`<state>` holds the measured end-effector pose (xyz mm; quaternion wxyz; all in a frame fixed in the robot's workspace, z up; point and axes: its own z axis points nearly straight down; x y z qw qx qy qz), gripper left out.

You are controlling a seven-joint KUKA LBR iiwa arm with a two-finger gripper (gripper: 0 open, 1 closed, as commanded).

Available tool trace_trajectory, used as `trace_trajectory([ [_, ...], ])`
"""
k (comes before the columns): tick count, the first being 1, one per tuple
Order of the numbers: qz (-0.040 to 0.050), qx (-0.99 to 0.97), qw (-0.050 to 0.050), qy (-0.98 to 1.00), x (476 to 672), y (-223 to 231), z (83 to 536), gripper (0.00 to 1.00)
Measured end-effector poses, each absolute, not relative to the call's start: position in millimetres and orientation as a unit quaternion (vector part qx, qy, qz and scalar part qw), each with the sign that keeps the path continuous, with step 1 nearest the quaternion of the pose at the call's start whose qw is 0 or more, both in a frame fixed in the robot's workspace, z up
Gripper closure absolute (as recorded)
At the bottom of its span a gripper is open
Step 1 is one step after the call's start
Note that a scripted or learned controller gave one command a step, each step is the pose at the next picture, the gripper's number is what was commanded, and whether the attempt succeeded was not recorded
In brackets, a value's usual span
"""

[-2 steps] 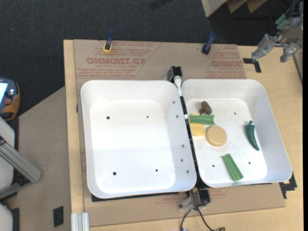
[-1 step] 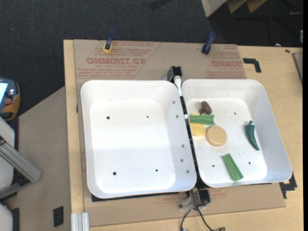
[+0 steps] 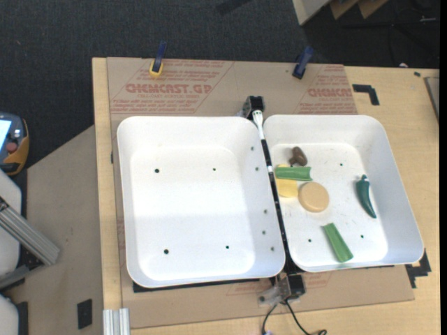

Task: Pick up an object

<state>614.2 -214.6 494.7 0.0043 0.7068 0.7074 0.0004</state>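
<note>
The right bin [image 3: 391, 187] holds several small objects. A small brown lump [image 3: 299, 156] lies near its back left. Just in front of it a green flat piece [image 3: 293, 174] rests over a yellow block [image 3: 287, 188] against the bin's left wall. A round tan disc [image 3: 314, 197] sits beside them. Toward the front lies a light green stick [image 3: 337, 242], and a dark green pepper-shaped piece [image 3: 366, 196] lies at the right.
The left bin [image 3: 188, 194] stands beside the right one on a brown board [image 3: 230, 82] with two clamps at the back. A cable and connector sit at the front edge between the bins.
</note>
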Motion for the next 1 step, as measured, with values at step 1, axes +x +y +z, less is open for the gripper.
trace_trajectory([
  [1, -0.0005, 0.705, -0.001, 0.709, 668.8, -167.8, 439.5, 1.0],
])
